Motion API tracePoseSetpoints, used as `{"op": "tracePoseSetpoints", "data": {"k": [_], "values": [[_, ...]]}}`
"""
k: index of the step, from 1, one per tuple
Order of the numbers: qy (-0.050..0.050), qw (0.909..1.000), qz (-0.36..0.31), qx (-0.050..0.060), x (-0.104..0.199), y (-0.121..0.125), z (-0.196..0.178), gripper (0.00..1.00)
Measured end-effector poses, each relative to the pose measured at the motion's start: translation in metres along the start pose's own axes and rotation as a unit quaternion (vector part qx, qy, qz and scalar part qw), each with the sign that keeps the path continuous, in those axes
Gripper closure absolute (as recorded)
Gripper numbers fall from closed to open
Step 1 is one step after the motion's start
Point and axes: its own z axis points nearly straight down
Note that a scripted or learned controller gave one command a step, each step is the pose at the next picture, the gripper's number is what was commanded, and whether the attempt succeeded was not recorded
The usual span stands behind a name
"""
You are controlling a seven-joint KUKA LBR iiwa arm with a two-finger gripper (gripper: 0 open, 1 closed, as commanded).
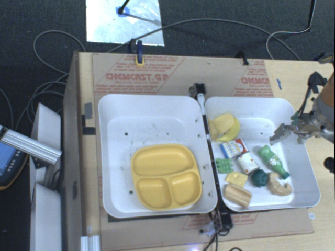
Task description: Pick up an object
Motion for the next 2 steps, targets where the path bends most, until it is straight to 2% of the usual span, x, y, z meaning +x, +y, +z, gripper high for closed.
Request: {"op": "tracePoseSetpoints", "data": {"k": [1, 2], "values": [[0.000, 1.0000, 0.001, 0.000, 0.019, -0.011, 0.113, 0.00], [0.000, 1.0000, 0.001, 0.000, 0.062, -0.054, 0.114, 0.00]]}}
